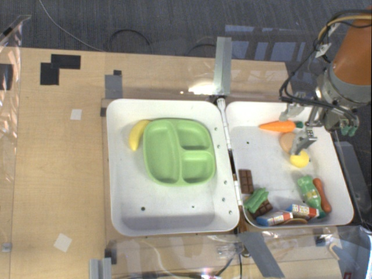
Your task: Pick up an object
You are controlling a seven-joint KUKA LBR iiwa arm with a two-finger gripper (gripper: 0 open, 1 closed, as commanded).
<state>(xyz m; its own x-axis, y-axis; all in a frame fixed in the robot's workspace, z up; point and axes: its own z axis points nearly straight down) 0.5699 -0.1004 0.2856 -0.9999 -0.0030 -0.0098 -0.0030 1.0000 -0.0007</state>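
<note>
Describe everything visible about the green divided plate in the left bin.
The green plate is a rounded-square, matte, plastic-looking tray with three compartments: one long section along its left side and two smaller ones stacked on its right. It lies flat, right side up, in the upper middle of the left bin. A yellow banana rests against its upper-left edge. Its compartments hold nothing.

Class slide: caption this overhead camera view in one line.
Gripper poised over a lemon in the right bin.
</note>
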